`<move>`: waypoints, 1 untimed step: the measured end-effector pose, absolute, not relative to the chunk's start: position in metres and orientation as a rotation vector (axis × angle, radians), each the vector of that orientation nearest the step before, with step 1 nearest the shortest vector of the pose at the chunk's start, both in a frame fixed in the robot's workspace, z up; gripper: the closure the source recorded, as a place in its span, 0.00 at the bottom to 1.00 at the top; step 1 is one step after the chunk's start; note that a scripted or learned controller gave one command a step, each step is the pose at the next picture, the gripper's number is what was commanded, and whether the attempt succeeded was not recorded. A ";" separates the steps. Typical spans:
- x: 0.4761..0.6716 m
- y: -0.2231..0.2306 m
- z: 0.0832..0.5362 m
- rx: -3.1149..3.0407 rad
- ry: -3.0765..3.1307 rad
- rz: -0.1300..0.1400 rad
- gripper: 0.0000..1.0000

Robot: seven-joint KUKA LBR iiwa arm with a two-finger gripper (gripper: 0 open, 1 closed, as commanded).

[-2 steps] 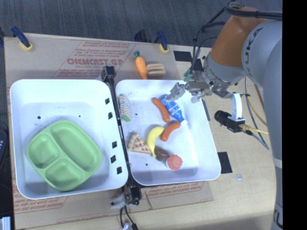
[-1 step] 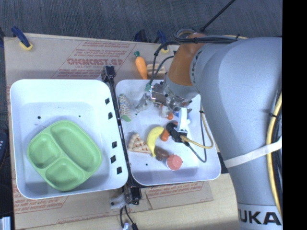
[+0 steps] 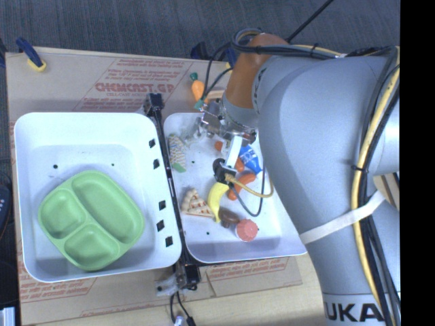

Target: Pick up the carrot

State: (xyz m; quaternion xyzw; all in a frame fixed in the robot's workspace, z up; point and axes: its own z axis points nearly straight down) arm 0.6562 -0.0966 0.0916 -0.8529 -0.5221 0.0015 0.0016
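The carrot is a small orange piece with a green top. It lies on the cardboard just beyond the far rim of the right bin, outside it. My gripper hangs over the far end of that bin, a short way in front and to the right of the carrot, close to the bin floor. Nothing shows between it and the carrot. More orange pieces lie in the bin under the wrist, partly hidden, and I cannot tell what they are.
The right bin also holds a striped cob, a blue packet, a banana, a wedge of waffle, a brown piece and a red ball. A green divided plate lies in the left bin.
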 end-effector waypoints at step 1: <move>0.658 -0.176 0.108 -2.734 -1.514 -0.002 0.00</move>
